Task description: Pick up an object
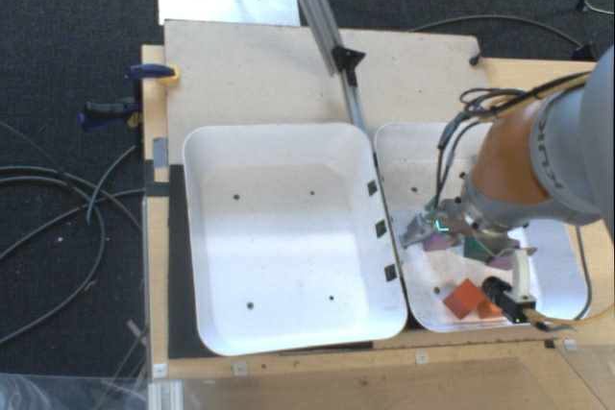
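scene: bench point(423, 62) with two shallow white bins side by side, camera looking down at a slant
left bin point(279, 132): nothing loose seen inside, just a few dark dots on the floor
right bin point(408, 137): holds all the loose objects, bunched in its near half
arm point(538, 158): reaches in from the right and bends down over the right bin, wrist low so the tool can get at the clutter
gripper point(426, 232): down among the objects near the bin's left wall, tilted toward the divide between the bins
jaw state: cannot tell, the wrist and tool body hide the tips from this angle
purple object point(439, 244): small, lies right at the gripper, touching or just under it; likely target, though I can't see it gripped
teal block point(477, 251): just beside the purple one on the arm's side, partly under the wrist
orange block point(463, 299): nearer the bin's front rim, apart from the gripper, fully exposed
task thing location: right bin, at the gripper, on the bin floor as far as I can judge
step guess: reach or close phase of a pick, nothing visibly lifted
risk: purple and teal pieces sit tight together, so a close could catch both or push one away; the bin wall nearby leaves little room
next need: a clear hold, then a straight lift off the floor
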